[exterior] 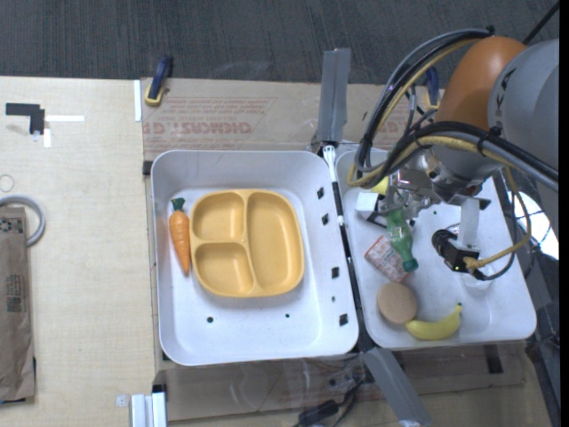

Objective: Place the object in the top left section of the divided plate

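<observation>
1. Grey and orange, my arm (498,78) reaches in over the right bin (516,318), and my hand (402,205) hangs low over that bin's upper left part among black and yellow cables (400,140).
2. I cannot tell how my hand is set or whether it has hold of anything; it is lost in clutter.
3. Just below my hand lies a green bottle (402,238), touching a red-and-white packet (384,258).
4. Below the packet sits a round tan disc (396,302), with a yellow banana (436,324) beside it near the right bin's lower rim.
5. Left of the right bin, the left bin (240,336) holds the yellow divided plate (247,242).
6. An orange carrot (180,238) lies just beside the plate's left edge, on the bin floor.
</observation>
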Robot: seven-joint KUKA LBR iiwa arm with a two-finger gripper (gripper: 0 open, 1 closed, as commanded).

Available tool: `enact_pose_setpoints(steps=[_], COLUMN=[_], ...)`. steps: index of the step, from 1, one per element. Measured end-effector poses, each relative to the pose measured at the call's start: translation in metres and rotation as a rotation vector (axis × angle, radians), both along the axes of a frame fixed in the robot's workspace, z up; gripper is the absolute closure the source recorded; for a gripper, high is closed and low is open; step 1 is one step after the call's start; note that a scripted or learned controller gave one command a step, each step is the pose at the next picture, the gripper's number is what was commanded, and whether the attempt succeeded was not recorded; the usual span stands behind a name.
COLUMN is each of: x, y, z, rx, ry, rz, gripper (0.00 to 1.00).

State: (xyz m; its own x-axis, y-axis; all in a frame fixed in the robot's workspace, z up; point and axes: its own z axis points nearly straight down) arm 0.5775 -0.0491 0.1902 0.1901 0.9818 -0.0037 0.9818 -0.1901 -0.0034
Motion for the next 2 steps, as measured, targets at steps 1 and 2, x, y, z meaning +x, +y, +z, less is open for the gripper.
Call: enact_pose_setpoints(steps=[1, 2], x=[0.026, -0.011], y=[0.099, 0.172], z=[0.000, -0.034], rx=[0.000, -0.001], ry=[0.000, 0.001], rz=[-0.125, -0.270], gripper=[1.00, 1.00])
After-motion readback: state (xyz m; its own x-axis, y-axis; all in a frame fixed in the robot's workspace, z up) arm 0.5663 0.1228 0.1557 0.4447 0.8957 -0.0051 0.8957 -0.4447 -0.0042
